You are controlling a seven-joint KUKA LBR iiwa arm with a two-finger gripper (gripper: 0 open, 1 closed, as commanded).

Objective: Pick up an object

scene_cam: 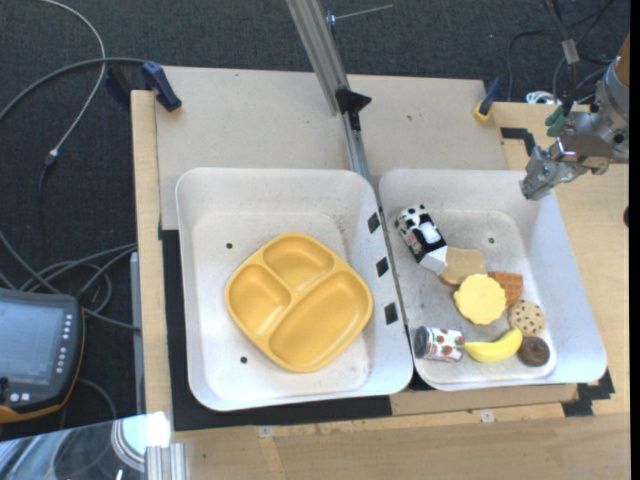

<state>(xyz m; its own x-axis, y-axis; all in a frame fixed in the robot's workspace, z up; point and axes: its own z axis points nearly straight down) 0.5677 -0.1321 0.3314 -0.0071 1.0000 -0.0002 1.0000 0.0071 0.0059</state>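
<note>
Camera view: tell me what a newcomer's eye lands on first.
The yellow divided plate lies alone in the left bin. A cluster of toy food crowds the right bin: a banana, a yellow disc and a cookie. The gripper hovers over that bin's far right corner.

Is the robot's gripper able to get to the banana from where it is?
Probably yes. The gripper hangs over the right bin's far corner, and the banana lies uncovered near the front edge, though a can and a cookie crowd its ends.
</note>
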